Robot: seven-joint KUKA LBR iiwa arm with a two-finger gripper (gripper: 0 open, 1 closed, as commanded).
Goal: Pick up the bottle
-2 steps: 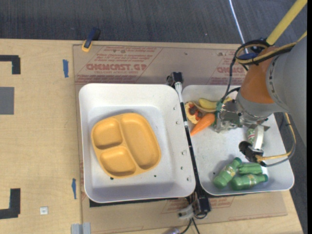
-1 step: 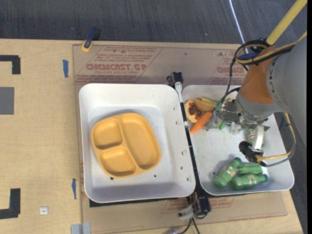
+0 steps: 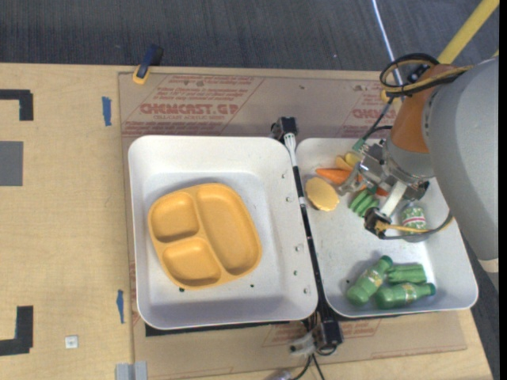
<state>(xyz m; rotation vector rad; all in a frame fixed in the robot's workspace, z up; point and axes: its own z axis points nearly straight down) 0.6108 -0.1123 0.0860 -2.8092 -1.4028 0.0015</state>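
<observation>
Okay, arm (image 3: 467, 133): grey, orange band above the wrist, coming in from the right and hanging over the upper half of the right bin.
Gripper (image 3: 368, 179): low over the toy food at the top of the right bin, well apart from the bottles.
Claw state: cannot tell from this angle, the wrist covers it.
Held item: nothing visibly in the grip.
Green bottles (image 3: 390, 285): the task's thing, a tight cluster lying on their sides near the front edge of the right bin, touching one another, caps pointing roughly left.
Right bin (image 3: 341, 244): shallow and white, bare floor between the toy food up top and the bottles below.
Carrot (image 3: 331, 174): orange, lying just left of the gripper.
Yellow round piece (image 3: 322, 195): just below the carrot, near the bin's left wall.
Green pods (image 3: 363, 203): a small bunch right beside the gripper, partly under it.
Green-and-white item (image 3: 413, 214): tucked under the wrist, too hidden to say what it is.
Left bin (image 3: 158, 161): white, touching the right bin along 1 edge.
Yellow tray (image 3: 204, 234): 3 compartments, sitting at a slant in the middle of the left bin, all 3 bare.
Cardboard sheet (image 3: 206, 101): brown with red print, under both bins.
Blue clamp (image 3: 146, 62): at the sheet's far left corner.
</observation>
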